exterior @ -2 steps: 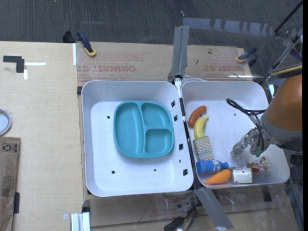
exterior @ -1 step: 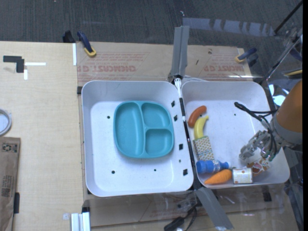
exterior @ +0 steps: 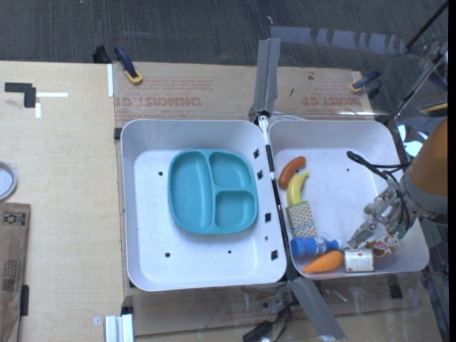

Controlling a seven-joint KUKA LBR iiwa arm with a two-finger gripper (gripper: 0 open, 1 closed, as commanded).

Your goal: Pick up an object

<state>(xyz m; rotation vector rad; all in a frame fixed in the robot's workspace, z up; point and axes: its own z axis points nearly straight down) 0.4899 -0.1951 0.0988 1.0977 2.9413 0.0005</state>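
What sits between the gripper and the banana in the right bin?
Nothing visible. The gripper hangs low at the right bin's right side; bare white floor lies between it and the banana. The patterned packet sits just below the banana, beside that line.

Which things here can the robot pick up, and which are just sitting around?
For the job:
gripper
hot dog
banana
patterned packet
blue bottle
carrot
white can
right bin

Just lying about:
teal divided plate in the left bin
blue and yellow clamps
tape roll
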